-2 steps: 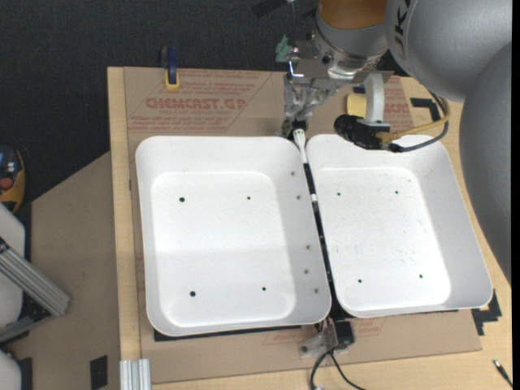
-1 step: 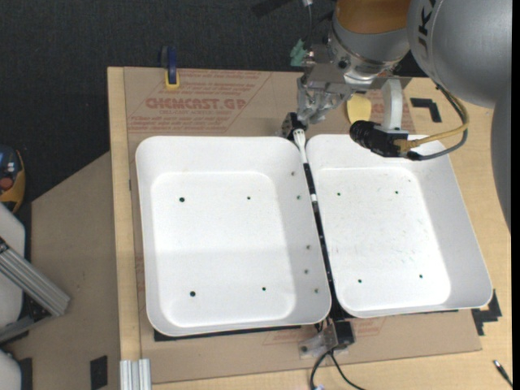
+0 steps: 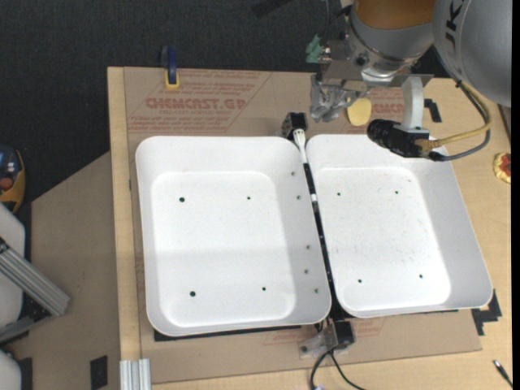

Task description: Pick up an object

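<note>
A small pale-yellow object [image 3: 359, 111] shows at the back, just beyond the far rim of the right bin [image 3: 455, 218]. My gripper [image 3: 331, 106] hangs beside it on its left, above the back gap between the two bins. The view is too small and cluttered here to tell whether the object touches the gripper or lies behind it. The grey arm with its orange band [image 3: 398, 2] comes in from the upper right.
The left bin [image 3: 146, 218] and the right bin sit side by side on a cardboard sheet [image 3: 227, 96]. A black cable fitting [image 3: 398, 139] lies over the right bin's far rim. A black clip [image 3: 293, 124] and a blue-yellow clamp [image 3: 170, 66] stand at the back.
</note>
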Controlling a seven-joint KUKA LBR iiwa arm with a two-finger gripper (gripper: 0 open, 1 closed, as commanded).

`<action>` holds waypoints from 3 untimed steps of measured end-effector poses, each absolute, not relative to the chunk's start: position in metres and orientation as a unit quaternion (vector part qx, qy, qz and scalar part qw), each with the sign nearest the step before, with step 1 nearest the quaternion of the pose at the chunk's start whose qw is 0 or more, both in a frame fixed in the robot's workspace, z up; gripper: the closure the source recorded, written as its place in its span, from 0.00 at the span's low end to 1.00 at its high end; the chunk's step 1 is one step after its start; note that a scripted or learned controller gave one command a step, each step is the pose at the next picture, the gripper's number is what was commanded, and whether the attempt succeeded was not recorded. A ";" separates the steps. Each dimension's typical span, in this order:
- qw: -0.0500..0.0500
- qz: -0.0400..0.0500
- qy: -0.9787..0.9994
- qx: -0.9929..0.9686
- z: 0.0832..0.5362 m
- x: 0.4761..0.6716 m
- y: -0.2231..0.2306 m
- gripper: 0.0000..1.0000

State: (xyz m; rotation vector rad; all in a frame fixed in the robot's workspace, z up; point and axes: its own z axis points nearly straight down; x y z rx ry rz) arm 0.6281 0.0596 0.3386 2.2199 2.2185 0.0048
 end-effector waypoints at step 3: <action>0.004 0.003 0.707 0.707 0.316 0.668 -0.107 1.00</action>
